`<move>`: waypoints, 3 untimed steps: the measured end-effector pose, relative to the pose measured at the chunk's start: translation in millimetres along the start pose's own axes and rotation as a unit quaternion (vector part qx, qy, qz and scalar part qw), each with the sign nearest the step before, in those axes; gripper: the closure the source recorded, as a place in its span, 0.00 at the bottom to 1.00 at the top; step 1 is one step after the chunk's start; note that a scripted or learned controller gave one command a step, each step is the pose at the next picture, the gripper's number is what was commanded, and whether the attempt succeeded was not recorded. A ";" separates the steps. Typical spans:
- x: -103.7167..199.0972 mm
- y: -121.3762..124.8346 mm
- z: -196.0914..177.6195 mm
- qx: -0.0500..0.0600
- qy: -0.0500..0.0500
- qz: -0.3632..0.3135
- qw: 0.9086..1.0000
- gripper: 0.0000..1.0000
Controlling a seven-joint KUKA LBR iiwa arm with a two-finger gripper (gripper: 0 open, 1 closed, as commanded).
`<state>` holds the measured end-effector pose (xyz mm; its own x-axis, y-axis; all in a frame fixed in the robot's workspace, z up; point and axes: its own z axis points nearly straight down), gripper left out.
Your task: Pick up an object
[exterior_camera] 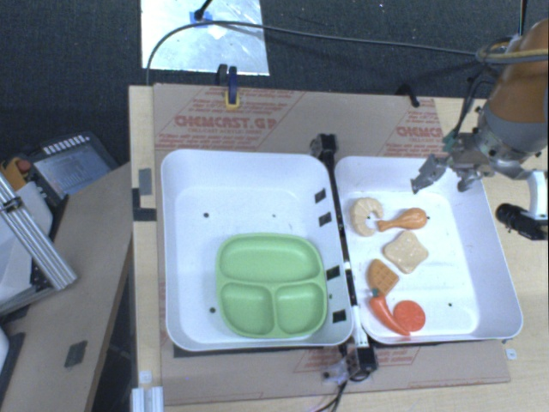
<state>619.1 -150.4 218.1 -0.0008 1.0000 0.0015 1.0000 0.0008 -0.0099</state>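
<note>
My gripper (444,178) hangs over the far edge of the right bin (489,256), fingers spread open with nothing between them. Below and to its left lie the toy foods: a pale round bun (366,215) touching an orange-brown drumstick (404,221), and a beige bread slice (405,251) in front of them. Nearer the bin's front sit an orange cracker (383,277), a carrot (387,313) and a red-orange disc (410,315). The drumstick is the closest item to the gripper, still a clear gap away.
A green three-part plate (270,283) lies in the front of the left bin (197,187). The divider between the bins (336,230) runs just left of the foods. The right half of the right bin is bare white floor.
</note>
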 end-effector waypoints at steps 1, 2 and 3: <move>0.2 2.5 -6.6 -0.006 -0.001 -0.001 1.000 0.00; 9.3 5.5 40.7 -0.004 -0.001 -0.002 1.000 0.00; 13.0 0.7 101.7 -0.003 0.000 -0.001 1.000 0.00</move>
<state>618.8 -137.2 116.4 -0.0023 1.0000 0.0006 1.0000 0.0023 -0.0030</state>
